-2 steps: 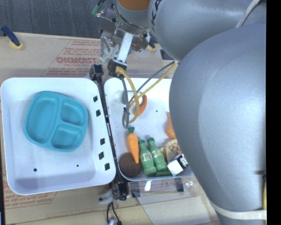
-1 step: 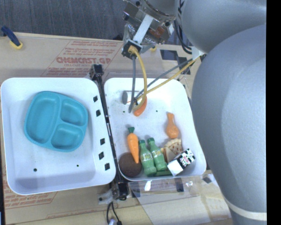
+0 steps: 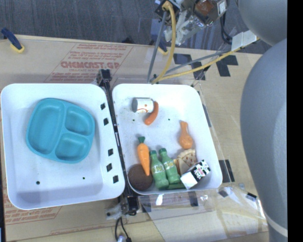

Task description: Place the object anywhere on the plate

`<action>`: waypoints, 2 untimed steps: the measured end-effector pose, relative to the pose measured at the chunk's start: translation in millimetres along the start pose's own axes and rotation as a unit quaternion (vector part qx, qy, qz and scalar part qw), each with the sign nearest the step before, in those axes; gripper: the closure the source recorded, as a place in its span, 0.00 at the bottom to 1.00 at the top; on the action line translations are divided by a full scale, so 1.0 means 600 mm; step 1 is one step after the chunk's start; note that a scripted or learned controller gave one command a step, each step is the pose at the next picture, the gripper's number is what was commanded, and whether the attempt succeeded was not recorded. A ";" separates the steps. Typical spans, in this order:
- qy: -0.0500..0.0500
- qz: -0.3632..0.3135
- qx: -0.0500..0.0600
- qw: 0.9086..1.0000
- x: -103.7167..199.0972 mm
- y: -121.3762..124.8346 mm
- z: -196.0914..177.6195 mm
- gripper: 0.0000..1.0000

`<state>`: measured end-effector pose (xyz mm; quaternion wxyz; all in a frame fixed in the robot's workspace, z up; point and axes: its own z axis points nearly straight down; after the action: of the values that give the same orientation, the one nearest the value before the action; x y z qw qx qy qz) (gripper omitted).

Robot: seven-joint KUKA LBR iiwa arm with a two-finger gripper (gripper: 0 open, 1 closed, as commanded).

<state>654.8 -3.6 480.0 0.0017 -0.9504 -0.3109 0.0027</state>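
Cardboard-covered bench with two white bins. Left bin: blue sectioned plate. Right bin: toy foods clustered at 6 o'clock, a carrot at their 10 o'clock edge. Likely light, rigid, smooth plastic; best pinched across its orange mid-body. The gripper's state cannot be told.
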 end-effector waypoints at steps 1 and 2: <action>-0.002 -0.129 0.003 0.992 -0.053 0.055 0.035 1.00; 0.000 -0.142 -0.001 0.990 -0.139 0.161 -0.107 1.00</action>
<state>644.8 -130.7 544.0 0.0008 -0.8969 -0.4423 0.0019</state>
